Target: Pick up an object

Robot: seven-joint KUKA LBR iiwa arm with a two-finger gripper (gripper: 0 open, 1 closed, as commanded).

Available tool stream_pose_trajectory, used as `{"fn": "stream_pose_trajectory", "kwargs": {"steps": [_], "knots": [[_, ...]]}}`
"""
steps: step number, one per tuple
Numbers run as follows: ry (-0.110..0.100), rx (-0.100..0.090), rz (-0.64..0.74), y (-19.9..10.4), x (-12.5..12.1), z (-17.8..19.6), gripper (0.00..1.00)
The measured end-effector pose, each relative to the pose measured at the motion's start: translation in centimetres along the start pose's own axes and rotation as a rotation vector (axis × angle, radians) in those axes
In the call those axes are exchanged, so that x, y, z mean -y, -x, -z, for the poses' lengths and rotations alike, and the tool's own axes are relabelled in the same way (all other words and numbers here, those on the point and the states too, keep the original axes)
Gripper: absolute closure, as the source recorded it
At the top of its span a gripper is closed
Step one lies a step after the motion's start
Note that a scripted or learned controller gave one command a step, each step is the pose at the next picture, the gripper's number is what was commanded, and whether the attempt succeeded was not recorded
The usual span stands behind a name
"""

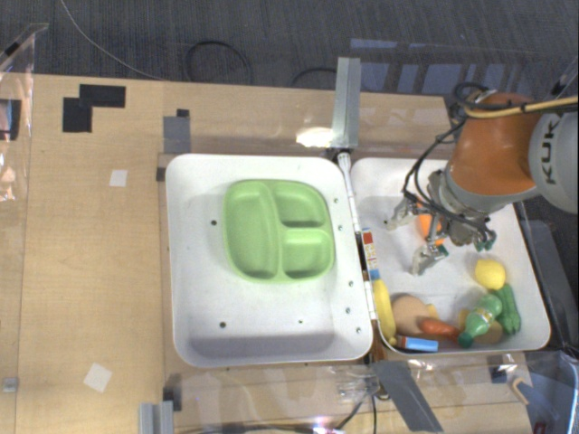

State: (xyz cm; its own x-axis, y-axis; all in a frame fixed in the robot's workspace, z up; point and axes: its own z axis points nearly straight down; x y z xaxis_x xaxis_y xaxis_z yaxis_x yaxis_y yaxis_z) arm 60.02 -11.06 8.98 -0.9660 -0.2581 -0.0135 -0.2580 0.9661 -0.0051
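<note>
My gripper [413, 239] hangs over the upper middle of the right bin [380, 183], below the orange wrist band. Its two metal fingers [399, 217] stand apart, so it is open. A small orange object [425, 224] shows between the fingers near their base; whether it touches them I cannot tell. A yellow lemon [489, 274] lies just right of the gripper. Toy food is piled along the bin's front: a yellow banana [384, 307], a beige potato [410, 312], a red pepper [440, 327], a small blue piece [420, 343] and green vegetables [503, 307].
A green divided plate [278, 229] lies in the left bin [194, 324]. A metal divider post [346, 107] stands at the back between the bins. Black cables loop around the wrist above the right bin's back.
</note>
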Motion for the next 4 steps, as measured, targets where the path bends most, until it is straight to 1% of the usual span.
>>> {"fn": "stream_pose_trajectory", "kwargs": {"steps": [1, 2, 3, 4], "knots": [[-0.004, 0.013, 0.0, 0.5, 0.0, 1.5, 1.0], [0.003, -0.006, -0.045, -8.4, -2.5, 3.6, 1.0], [0.003, -0.006, -0.044, -8.4, -2.5, 3.6, 0.0], [0.001, 0.0, 0.122, -0.7, -0.4, 0.0, 0.0]]}}
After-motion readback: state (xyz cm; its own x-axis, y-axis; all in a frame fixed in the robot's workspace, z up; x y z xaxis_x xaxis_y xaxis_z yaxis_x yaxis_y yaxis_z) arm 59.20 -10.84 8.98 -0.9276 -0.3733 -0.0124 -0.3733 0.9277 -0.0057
